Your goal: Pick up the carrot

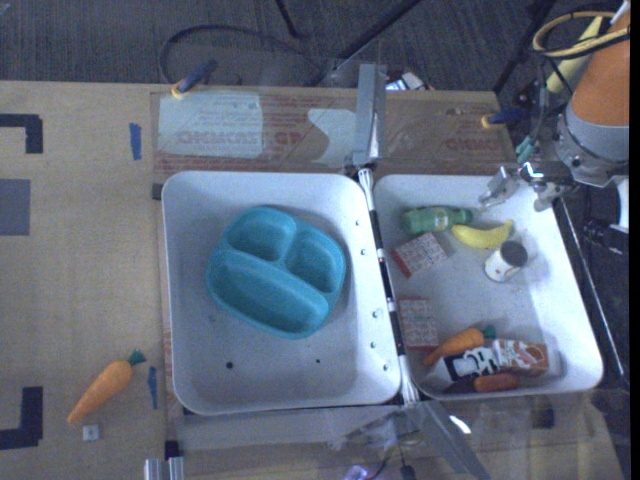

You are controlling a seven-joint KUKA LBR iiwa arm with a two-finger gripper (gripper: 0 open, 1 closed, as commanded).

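Brown benchtop [80,218] surrounds two white bins, and you have the arm entering at about two o'clock, its gripper [520,183] hanging over the far rim of the right bin [570,298]. Your target, the carrot [456,344], lies in that bin's near half, toward seven o'clock from the gripper and well apart from it. Its long axis runs from eight o'clock to two o'clock, green top at the two o'clock end, and it touches the printed carton [500,358] just beside it. Between gripper and carrot sit a banana [482,234] and a green bottle [438,217]. The metal fingers look spread apart, holding and touching nothing. Note a second carrot [100,388] out on the bench at eight o'clock, beyond the left bin [190,268] with its blue tray [275,283].
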